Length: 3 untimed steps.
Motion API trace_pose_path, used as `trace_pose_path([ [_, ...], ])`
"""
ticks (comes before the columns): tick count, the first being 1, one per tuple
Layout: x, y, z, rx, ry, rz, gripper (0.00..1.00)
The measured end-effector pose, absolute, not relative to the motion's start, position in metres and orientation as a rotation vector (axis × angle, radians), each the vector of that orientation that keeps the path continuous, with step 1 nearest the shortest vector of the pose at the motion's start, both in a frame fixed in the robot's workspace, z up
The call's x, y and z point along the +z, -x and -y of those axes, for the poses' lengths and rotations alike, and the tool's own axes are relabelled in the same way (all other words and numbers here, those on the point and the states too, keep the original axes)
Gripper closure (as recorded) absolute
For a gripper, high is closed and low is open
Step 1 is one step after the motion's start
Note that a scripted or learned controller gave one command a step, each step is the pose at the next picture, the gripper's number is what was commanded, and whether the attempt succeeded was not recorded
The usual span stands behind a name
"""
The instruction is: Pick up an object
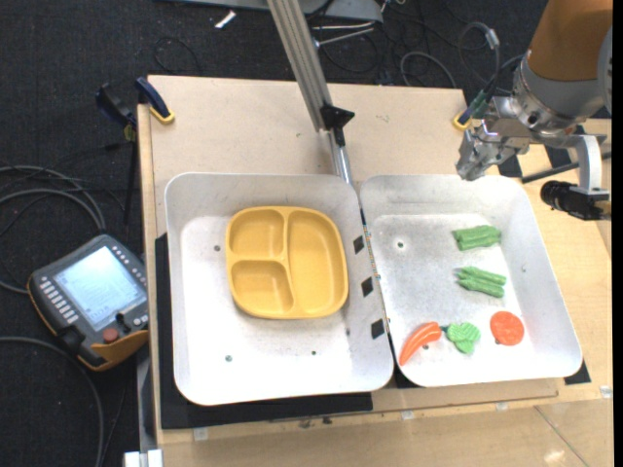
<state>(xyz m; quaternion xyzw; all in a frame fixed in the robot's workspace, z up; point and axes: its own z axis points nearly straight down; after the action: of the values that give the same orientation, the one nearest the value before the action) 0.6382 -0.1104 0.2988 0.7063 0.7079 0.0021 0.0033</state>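
Objects for picking lie in the right white bin (pixel 545 261): two green bean pods (pixel 476 237) (pixel 482 280), a red tomato slice (pixel 506 328), a green leafy piece (pixel 463 336) and an orange carrot (pixel 420 340). Gripper (pixel 474 161) hangs above that bin's far rim, grip state not discernible, nothing seen held. Left white bin (pixel 195 261) holds a yellow divided plate (pixel 288 262). Teach pendant (pixel 92 300) lies on the floor left of the bench.

A robotics lab: a teach pendant (pixel 90 302) lies at lower left, loose cables (pixel 409 42) trail over dark carpet along the top, and a plywood bench (pixel 243 129) bears white bins (pixel 195 212).
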Motion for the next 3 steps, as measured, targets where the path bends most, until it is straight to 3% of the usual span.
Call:
trace_pose_path([
  [2,0.273,-0.601,0.007,-0.001,-2.214,-2.233,1.0],
  [3,0.266,-0.57,-0.044,-0.002,-2.214,-2.234,1.0],
])
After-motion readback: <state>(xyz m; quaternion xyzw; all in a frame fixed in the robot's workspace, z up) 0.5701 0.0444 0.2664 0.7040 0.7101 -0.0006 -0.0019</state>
